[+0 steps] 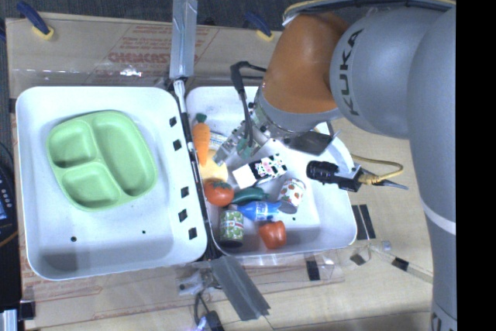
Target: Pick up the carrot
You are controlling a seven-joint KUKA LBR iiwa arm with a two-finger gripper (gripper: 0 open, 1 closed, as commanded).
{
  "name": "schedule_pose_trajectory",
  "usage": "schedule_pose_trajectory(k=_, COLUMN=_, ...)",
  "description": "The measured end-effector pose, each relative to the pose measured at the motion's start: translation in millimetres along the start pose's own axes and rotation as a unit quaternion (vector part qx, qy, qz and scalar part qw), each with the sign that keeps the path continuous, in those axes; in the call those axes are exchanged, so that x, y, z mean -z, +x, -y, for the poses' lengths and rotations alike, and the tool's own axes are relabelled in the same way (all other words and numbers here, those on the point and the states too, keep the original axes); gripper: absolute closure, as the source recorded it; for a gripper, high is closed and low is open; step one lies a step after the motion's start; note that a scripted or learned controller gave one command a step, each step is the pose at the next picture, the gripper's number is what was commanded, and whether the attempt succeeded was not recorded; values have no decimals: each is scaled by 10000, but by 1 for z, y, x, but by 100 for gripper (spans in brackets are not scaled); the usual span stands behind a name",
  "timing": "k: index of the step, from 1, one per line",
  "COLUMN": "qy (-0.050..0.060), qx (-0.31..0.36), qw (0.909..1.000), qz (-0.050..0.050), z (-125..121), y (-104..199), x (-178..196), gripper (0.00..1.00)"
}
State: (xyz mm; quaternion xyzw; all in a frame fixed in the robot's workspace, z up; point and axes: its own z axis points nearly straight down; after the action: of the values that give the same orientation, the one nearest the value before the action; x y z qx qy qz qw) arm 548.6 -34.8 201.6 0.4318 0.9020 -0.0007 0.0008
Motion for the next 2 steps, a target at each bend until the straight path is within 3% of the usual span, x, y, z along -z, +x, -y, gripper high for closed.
schedule_pose_trajectory(k=1, qy=9, qx=-28, qw=10000, qz=-16, z=48, y=-28, x=-10, gripper=100)
schedule_pose_trajectory(k=2, qy=-1, qx=-1739, qw=9848, qz=-4, z=-14, y=-77, x=41, gripper=100)
